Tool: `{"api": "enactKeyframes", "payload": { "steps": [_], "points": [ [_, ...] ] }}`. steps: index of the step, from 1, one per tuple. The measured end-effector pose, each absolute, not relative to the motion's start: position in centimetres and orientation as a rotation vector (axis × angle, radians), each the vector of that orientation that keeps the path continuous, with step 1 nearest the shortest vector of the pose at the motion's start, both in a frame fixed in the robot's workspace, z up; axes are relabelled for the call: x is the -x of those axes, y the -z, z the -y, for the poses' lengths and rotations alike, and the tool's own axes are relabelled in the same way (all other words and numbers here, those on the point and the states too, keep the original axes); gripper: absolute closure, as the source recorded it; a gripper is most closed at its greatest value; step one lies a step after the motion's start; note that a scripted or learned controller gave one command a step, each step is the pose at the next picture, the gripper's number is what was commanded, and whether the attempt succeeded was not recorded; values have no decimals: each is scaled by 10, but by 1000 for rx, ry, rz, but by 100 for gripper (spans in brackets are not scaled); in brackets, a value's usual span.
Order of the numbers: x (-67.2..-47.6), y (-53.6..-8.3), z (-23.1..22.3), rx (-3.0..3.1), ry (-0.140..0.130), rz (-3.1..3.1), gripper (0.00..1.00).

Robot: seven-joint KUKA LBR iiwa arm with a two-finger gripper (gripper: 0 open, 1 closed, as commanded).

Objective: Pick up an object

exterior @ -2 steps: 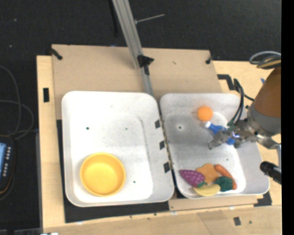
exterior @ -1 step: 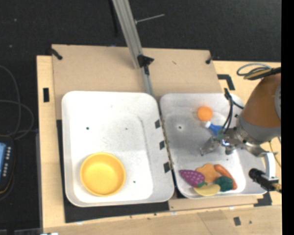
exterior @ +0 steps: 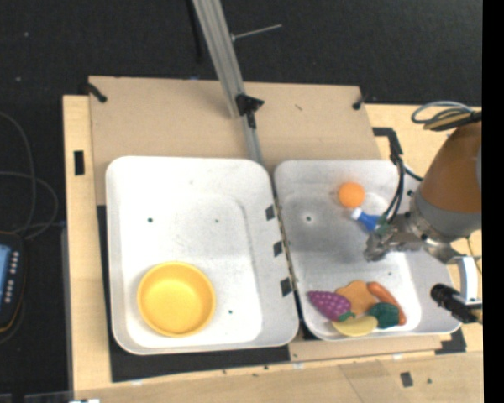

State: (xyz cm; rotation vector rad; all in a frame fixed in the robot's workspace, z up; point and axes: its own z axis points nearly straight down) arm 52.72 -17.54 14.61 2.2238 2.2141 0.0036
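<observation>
in the right bin (exterior: 319,217), the pincer (exterior: 378,248) hangs, grip unclear, beside a seemingly diagonal blue-white object (exterior: 365,218).

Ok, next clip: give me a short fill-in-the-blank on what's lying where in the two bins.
1. The yellow bowl sits in the ____ bin, by the camera view.
2. The ball in the right bin is coloured ____.
3. The purple grapes lie at the ____ end of the toy food pile.
4. The tool hangs over the ____ bin.

Missing words: left; orange; left; right
</observation>
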Motion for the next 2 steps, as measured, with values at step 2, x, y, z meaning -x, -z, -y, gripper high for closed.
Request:
{"api": "enactKeyframes", "payload": {
  "steps": [2],
  "points": [
    [-530,-227,189,-2214,-4,-2221,100]
  ]
}}
